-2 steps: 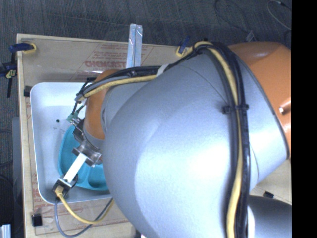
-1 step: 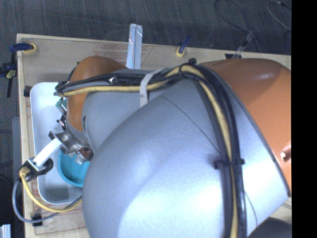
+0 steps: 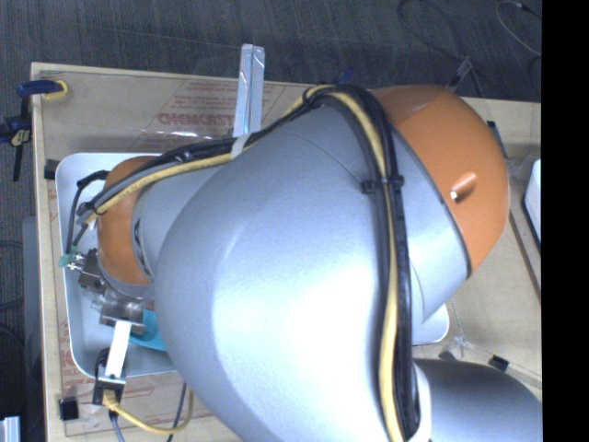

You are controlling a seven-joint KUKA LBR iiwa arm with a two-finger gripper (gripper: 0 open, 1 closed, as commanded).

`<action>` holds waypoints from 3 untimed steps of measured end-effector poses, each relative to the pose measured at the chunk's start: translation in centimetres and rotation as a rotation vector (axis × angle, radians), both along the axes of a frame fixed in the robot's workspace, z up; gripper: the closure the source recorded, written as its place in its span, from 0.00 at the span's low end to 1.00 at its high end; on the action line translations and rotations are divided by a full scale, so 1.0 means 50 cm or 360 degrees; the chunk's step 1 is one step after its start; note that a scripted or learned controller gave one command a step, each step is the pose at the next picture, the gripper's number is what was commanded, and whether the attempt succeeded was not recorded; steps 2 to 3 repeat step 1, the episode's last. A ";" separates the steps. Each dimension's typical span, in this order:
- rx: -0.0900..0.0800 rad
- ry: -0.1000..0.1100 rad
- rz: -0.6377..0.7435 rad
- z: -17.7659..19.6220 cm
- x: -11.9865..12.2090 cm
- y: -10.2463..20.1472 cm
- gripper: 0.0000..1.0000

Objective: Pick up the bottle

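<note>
— Dark, ribbed carpet covered the floor (image 3: 138,17) behind the surface (image 3: 138,95), with thin wires (image 3: 515,12) looping on it at the upper right. That surface was a tan board with red print under a glossy film.

— What sat on it?

— A shallow left bin (image 3: 63,247), white, with a rounded rim. A sliver of the right bin (image 3: 532,196) showed at the view's edge.

— And what stood in the way?

— The arm (image 3: 294,284). Its smooth grey shell bulged across most of the left bin, topped by a glossy orange dome (image 3: 451,173). Black and yellow cables (image 3: 391,247) were strapped along it.

— The tool?

— The tool (image 3: 106,302) hung low over the near left part of the left bin, under the orange band (image 3: 115,238). Whether it was spread or pressed together, I could not tell.

— The bottle?

— A teal thing (image 3: 152,331) lay on the bin floor just beside the tool, half hidden under the arm. I could not tell whether it was the bottle.

— Anything else around?

— A blue clamp (image 3: 39,88) gripped the surface's far left corner, and a clear upright strip (image 3: 250,86) stood at its far edge.
</note>
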State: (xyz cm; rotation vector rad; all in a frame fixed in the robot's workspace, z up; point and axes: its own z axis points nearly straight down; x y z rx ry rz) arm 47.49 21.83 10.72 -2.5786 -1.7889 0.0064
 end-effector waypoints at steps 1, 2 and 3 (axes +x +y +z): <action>0.0038 -0.0009 0.0353 -0.022 -0.001 -0.107 1.00; 0.0038 -0.0009 0.0353 -0.022 -0.001 -0.107 1.00; 0.0038 -0.0009 0.0353 -0.022 -0.001 -0.107 1.00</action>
